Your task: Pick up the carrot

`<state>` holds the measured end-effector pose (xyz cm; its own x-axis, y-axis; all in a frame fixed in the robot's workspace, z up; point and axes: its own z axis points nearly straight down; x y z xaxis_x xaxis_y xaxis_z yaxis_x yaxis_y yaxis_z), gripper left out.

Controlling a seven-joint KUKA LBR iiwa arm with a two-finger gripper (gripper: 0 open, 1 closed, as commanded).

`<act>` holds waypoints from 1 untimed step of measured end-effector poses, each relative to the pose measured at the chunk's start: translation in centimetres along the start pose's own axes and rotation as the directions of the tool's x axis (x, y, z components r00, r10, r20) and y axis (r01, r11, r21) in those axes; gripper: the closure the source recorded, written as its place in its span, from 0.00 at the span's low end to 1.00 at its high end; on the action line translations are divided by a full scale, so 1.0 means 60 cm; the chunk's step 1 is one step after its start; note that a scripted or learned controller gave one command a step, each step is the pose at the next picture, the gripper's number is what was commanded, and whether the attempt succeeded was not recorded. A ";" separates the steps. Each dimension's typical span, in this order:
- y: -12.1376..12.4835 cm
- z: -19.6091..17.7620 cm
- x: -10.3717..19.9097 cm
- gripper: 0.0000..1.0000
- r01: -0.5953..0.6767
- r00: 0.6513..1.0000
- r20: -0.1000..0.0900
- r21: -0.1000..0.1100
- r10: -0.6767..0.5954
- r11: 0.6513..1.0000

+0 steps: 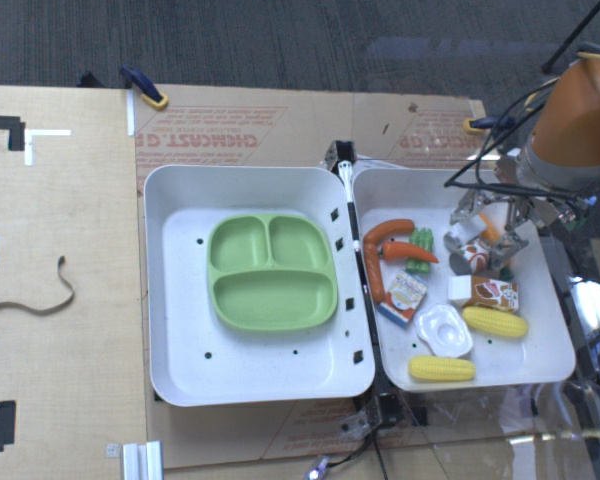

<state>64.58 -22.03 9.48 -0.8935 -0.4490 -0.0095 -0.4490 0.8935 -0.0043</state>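
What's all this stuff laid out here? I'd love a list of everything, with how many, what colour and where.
bins: two, white, side by side on the bench
divided plate: one, green, in the left bin
carrot: one, orange with a green top, upper left of the right bin
sausages: two, red-orange, beside the carrot
corn cobs: two, yellow, along the near side of the right bin
fried egg: one, white, between the cobs
small boxes: two, printed, middle of the right bin
clamps: two, blue and yellow, far edge of the cardboard
arm: one, grey with orange band, from the right
gripper: one, metal, over the right bin's far right part
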 end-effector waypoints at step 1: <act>-0.001 0.007 -0.025 0.00 0.275 0.961 -0.002 -0.021 -0.275 0.961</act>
<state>65.93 -21.41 9.08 -0.7355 -0.6775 -0.0056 -0.6775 0.7354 0.0139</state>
